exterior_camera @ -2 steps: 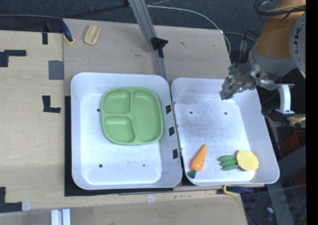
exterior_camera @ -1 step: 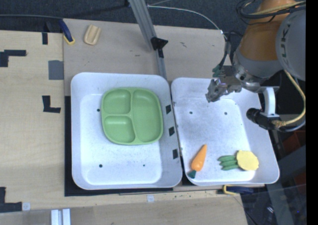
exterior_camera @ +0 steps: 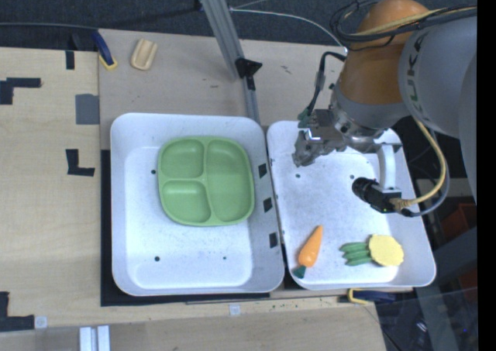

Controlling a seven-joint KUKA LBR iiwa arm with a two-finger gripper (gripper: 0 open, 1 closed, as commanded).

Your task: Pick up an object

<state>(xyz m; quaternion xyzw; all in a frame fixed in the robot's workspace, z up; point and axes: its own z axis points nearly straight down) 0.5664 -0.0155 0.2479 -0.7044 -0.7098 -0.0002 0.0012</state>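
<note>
Camera view shows the gripper [exterior_camera: 305, 149], grasp state unclear, hovering high in the right bin [exterior_camera: 341, 194] while the carrot [exterior_camera: 311, 246] near its front edge looks light, hard, slippery; grip mid-body.

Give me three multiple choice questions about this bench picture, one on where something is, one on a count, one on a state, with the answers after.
1. Where does the green divided plate lie?
A. left bin
B. right bin
C. bare bench

2. How many compartments does the plate have?
A. two
B. three
C. five

3. How does the carrot stand to the gripper?
A. between its fingers
B. lying loose in the right bin, apart from it
C. on the plate

Answers: 1 A, it sits inside the left bin. 2 B, ridges mark three sections. 3 B, it lies near the bin's front edge, the gripper hangs by the far corner.
</note>
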